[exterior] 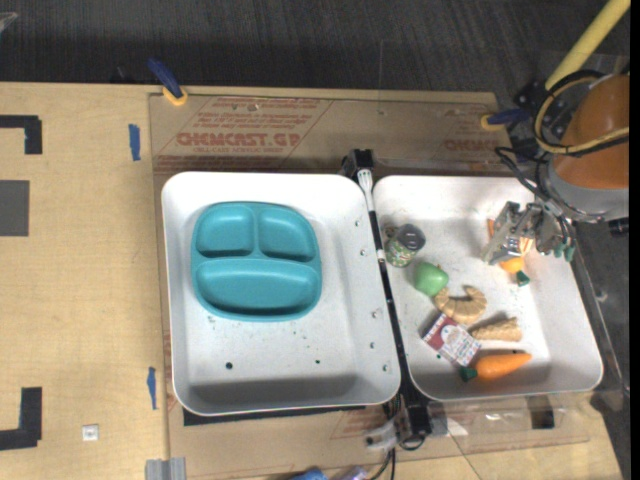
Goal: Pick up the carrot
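My end effector (522,236), grip state indeterminate, hovers near the bin's (585,313) far-right edge; the carrot (500,365) lies crosswise at its near edge.

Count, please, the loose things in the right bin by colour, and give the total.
Orange: 2, the carrot and a small piece under the gripper
Green: 1
Tan: 2
Red-and-white packet: 1
Dark can: 1
Total: 7

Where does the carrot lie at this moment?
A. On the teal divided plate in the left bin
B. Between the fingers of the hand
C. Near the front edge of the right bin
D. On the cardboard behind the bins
C: the carrot lies near the front edge of the right bin, apart from the hand.
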Robot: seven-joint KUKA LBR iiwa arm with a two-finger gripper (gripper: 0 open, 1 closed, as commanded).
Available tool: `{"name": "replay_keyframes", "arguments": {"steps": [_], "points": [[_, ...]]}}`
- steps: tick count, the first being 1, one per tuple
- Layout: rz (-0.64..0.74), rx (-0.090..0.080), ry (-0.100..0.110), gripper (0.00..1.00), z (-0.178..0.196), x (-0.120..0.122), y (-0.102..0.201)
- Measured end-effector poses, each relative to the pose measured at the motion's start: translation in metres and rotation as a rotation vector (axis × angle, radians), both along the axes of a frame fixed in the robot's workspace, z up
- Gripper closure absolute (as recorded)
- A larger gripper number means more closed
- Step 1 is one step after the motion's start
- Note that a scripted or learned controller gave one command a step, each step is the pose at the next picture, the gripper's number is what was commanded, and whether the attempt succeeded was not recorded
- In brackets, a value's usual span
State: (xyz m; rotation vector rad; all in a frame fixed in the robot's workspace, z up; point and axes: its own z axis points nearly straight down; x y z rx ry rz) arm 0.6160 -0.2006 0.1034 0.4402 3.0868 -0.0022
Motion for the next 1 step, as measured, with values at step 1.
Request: {"name": "replay_keyframes", "arguments": {"steps": [1], "points": [[-0.066,0.006,0.015,1.0,0.0425,-0.0303,0.0446]]}}
